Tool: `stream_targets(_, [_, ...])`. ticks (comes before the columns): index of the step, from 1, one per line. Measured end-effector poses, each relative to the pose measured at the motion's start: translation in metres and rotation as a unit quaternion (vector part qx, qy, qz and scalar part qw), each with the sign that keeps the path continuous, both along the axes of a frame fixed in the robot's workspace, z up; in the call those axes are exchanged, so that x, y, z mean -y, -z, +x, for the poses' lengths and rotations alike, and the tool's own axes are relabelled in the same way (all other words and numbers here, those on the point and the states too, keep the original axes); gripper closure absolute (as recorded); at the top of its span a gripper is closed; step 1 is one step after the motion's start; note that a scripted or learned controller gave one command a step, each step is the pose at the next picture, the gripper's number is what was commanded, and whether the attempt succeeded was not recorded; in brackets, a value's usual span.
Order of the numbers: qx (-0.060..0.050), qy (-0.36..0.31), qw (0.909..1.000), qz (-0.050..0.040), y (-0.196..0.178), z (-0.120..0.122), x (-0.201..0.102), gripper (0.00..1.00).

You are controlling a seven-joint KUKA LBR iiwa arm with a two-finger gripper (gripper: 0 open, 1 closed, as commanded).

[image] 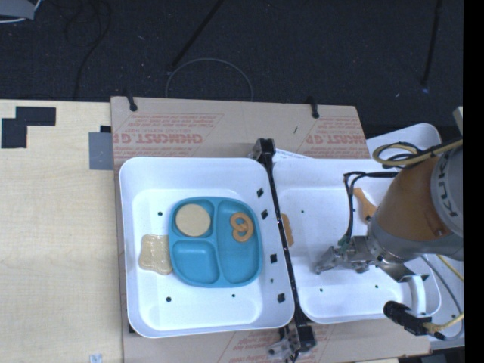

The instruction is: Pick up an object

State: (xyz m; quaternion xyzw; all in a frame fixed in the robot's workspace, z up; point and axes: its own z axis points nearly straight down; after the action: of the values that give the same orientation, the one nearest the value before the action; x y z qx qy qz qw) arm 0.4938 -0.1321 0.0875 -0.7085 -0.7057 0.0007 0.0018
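So the gripper is down low in the right bin, and honestly I can't tell what its jaws are doing from here. The pickable stuff is all in the left bin: a blue divided tray with a round tan cracker-looking disc in one compartment and a pretzel in another, plus a pale toast-like slice touching the tray's left edge. The slice looks light and stiff, probably easiest to pinch across its edges. The pretzel seems small and light, and its loops give something to hook.
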Motion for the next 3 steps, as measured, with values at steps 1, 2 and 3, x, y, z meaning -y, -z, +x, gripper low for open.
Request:
stream_targets(1, [0.001, 0.003, 1.0000, 0.0000, -0.011, 0.001, 0.001, 1.00])
stream_targets(2, [0.003, 0.002, 1.0000, -0.0010, -0.070, 0.001, 0.010, 1.00])
stream_targets(3, [0.003, 0.000, 1.0000, -0.0012, -0.128, -0.002, 0.020, 1.00])
